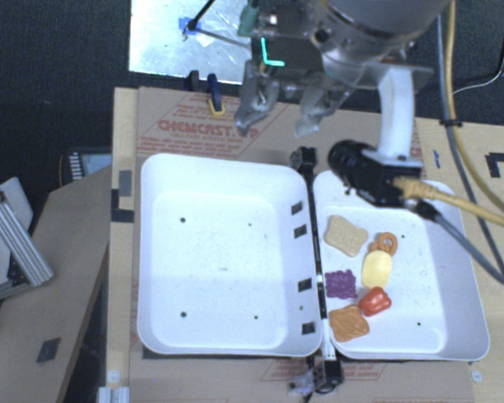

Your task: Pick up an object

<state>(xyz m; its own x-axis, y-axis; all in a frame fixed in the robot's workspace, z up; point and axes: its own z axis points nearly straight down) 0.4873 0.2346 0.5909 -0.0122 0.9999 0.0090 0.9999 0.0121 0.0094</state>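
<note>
Gripper (279,113): fingers spread, nothing between them, poised high behind the bins; right bin (448,336) keeps bread slice (346,234), lemon (377,268), grapes (341,284) clustered for picking.

The cardboard sheet (197,121) under the two bins carries red print along its upper edge, in the upper middle of the frame, reading "CHEMCAST"; smaller red lines around that word are too small to read. More red print at the bottom edge, below the bins, is illegible.
</note>
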